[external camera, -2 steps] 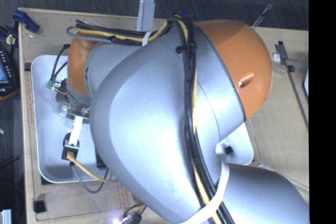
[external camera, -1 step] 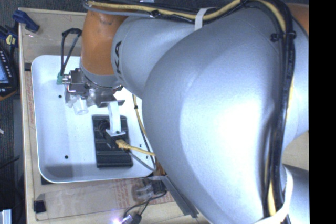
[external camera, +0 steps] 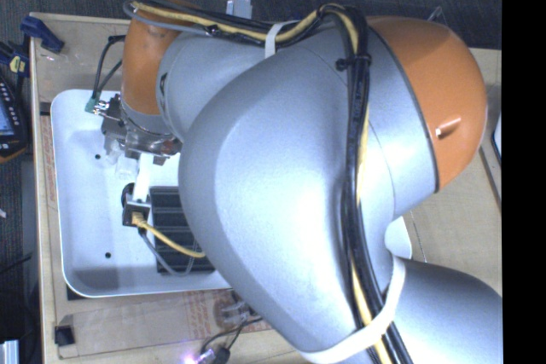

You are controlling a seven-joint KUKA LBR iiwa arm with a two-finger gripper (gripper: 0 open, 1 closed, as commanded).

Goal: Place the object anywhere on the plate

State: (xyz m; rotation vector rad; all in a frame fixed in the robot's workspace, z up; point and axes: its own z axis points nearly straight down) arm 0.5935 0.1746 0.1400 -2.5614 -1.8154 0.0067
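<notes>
the tool [external camera: 128, 151] hangs low over the left white bin [external camera: 72, 183], its grip state impossible to tell. the grey arm [external camera: 281, 183] bends in from the right, covering most of the surface [external camera: 68, 38].

The arm [external camera: 324, 183] covers most of the scene, so the plate and the object cannot be made out with any certainty. The one candidate is a dark ribbed slab [external camera: 175, 222] lying flat on the white floor of the left bin [external camera: 72, 209], toward its near right part. It looks rectangular, black, with parallel ridges across its top. Its right side runs under the arm, and a yellow cable [external camera: 166, 241] loops across its left edge. Whether this slab is the task's thing or a part of the wrist assembly cannot be told.
</notes>
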